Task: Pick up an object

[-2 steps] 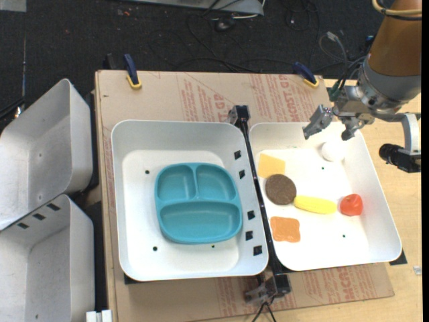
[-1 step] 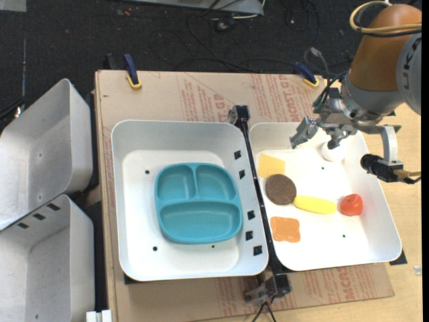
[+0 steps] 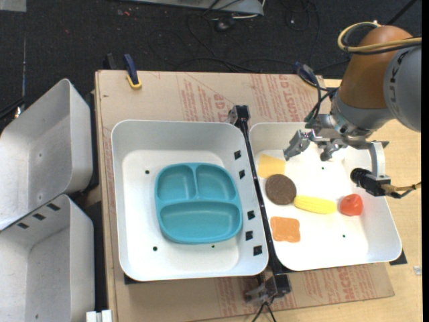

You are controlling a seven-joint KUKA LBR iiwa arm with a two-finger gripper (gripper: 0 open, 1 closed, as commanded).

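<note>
Gripper [image 3: 312, 146] sits over the upper part of the right bin [image 3: 382, 247], fingers spread apart with nothing between them, above bare white floor. Nearest pick candidates are just below-left of it: pale yellow wedge [image 3: 270, 164] at the bin's left wall, touching a round dark-brown cookie-like disc [image 3: 280, 188] under it. Yellow banana-shaped piece [image 3: 315, 205] lies at mid-bin, long axis running left-right with a slight tilt down to the right, left tip near the disc, right tip near a small red tomato-like piece [image 3: 350, 205]. Flat orange slab [image 3: 285, 229] is lower left in that bin, below the disc. Left bin [image 3: 127, 200] holds a teal three-compartment plate [image 3: 198, 203], its single wide compartment toward frame bottom.
</note>
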